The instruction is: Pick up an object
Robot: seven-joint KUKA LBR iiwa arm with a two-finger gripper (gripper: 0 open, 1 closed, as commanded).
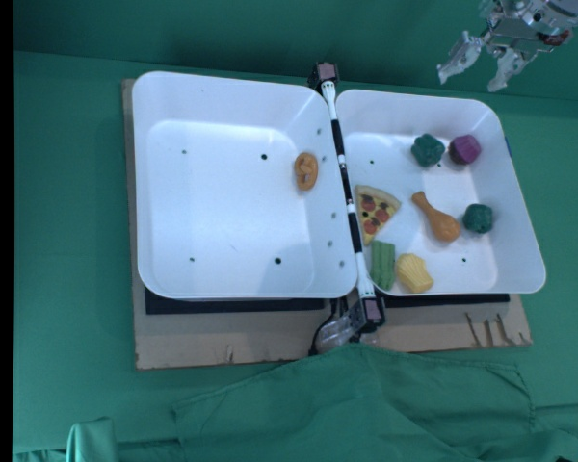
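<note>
My gripper (pixel 480 68) hangs at the top right, above and behind the far rim of the right bin (pixel 520 248). Its two fingers are spread apart with nothing between them. Below it in the right bin lie a dark green broccoli (pixel 427 149), a purple piece (pixel 464 148), an orange chicken drumstick (pixel 435 217), a second green broccoli (pixel 478 218), a pizza slice (pixel 374 211), a green vegetable (pixel 382 263) and a yellow piece (pixel 413 273). An orange pastry-like piece (pixel 306 170) lies alone in the left bin (pixel 173 114), near its right wall.
A black-and-white divider bar (pixel 345 195) runs between the two bins. The bins rest on a cardboard sheet (pixel 212 346) on the green bench. Crumpled green cloth (pixel 366 407) covers the front.
</note>
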